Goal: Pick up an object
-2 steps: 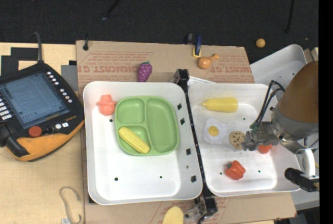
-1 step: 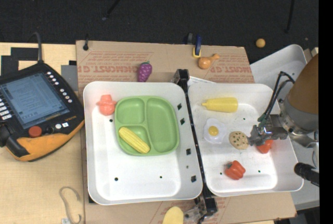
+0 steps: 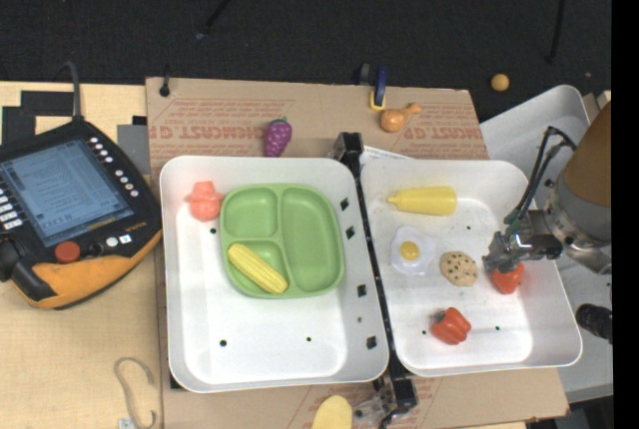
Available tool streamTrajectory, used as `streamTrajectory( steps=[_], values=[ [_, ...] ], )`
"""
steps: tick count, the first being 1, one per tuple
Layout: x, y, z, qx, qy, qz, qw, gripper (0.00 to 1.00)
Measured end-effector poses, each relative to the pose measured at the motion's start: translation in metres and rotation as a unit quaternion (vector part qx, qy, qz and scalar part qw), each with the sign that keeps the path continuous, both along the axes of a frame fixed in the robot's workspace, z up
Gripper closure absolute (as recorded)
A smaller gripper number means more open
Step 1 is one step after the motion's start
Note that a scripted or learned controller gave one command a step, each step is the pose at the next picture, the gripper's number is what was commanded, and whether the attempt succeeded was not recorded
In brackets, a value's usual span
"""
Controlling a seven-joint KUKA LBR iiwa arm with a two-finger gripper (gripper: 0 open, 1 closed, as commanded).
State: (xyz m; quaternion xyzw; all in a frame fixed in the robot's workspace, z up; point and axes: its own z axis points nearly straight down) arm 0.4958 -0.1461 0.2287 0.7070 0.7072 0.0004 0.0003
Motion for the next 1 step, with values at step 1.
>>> streamTrajectory(
  steps=[1],
  values=[
    [0.0339,0.047,-0.0105,0.0009,0.001,0.002,1.0,1.0]
  ],
)
